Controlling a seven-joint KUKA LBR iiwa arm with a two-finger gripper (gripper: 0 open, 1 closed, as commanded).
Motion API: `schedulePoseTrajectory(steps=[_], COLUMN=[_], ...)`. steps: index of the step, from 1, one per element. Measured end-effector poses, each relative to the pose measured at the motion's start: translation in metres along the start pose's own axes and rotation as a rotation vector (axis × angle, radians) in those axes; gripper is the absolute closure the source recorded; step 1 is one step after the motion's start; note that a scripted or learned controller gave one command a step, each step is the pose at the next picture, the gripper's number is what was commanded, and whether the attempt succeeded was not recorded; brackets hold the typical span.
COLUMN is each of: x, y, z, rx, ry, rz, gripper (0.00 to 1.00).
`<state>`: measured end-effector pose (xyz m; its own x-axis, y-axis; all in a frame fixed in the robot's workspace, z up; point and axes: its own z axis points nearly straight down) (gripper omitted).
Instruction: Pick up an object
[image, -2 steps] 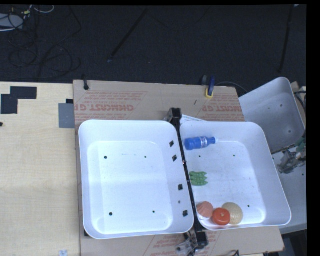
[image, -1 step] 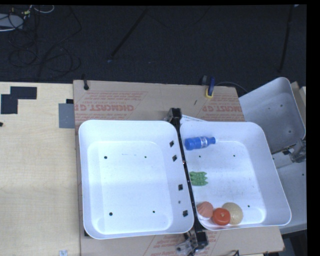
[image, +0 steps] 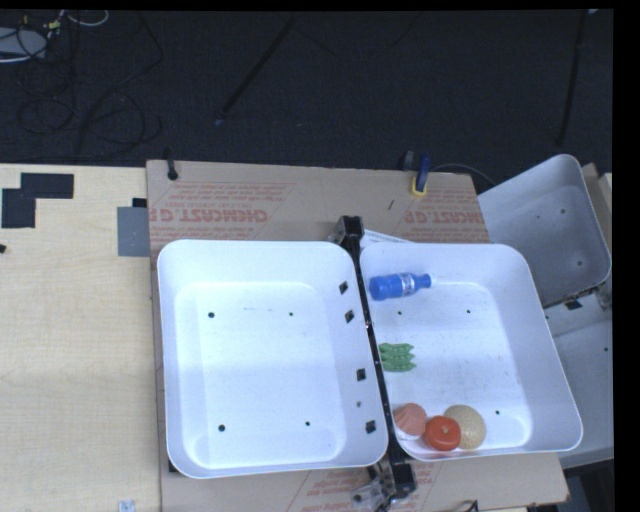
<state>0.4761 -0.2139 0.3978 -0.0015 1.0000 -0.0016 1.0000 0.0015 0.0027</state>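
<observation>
Where the right bin (image: 545, 345) rounds its near corner, three small things huddle: a red round piece (image: 442, 433) touching a pink one (image: 409, 416) on its left and a beige ball (image: 467, 425) on its right. Farther in, a green object (image: 397, 357) lies alone near the divider. Beyond it, a blue bottle (image: 399, 286) lies on its side, white cap toward the right. The left bin (image: 170, 360) sits alongside on printed cardboard (image: 250, 205). The claw's state cannot be told.
</observation>
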Motion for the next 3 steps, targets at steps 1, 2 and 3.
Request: schedulePoseTrajectory(steps=[1, 2, 3], x=[0.002, 0.0, 0.0], y=[-0.001, 0.0, 0.0], z=[0.103, 0.048, -0.003], rx=[0.013, 0.0, -0.001], ry=[0.005, 0.0, 0.0], rz=[0.002, 0.0, 0.0], gripper=[1.0, 1.0, 1.0])
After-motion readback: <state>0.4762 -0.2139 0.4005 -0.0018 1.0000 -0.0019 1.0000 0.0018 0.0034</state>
